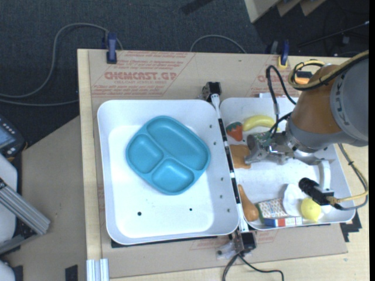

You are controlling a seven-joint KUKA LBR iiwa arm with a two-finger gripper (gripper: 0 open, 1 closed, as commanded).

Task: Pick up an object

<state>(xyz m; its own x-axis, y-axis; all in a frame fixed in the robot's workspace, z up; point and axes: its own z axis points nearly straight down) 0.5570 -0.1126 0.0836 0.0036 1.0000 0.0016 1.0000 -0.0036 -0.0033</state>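
1. I see the claw (256,150) low in the right bin (266,180), near the bin's left wall. From this slanted view I cannot tell whether it is apart or together, and I see nothing clamped in it.
2. The arm (319,113) reaches in from the right, its orange band above the bin's far right part.
3. The nearest candidate for picking is an orange-brown piece (238,156). It lies just beside the claw on its left, against the wall between the bins. I cannot tell whether they touch.
4. Just beyond the claw lies a yellow banana (259,122), with a red and green piece (235,131) close to its left end.
5. Along the near wall of the same bin I see an orange tapered piece (248,206), a small printed box (275,211), a white item (291,193) and a yellow ball (311,210), all well apart from the claw.
6. The left bin (158,215) holds a blue divided plate (168,154), lying flat near its middle.
7. Both bins sit side by side on the tabletop (146,75).
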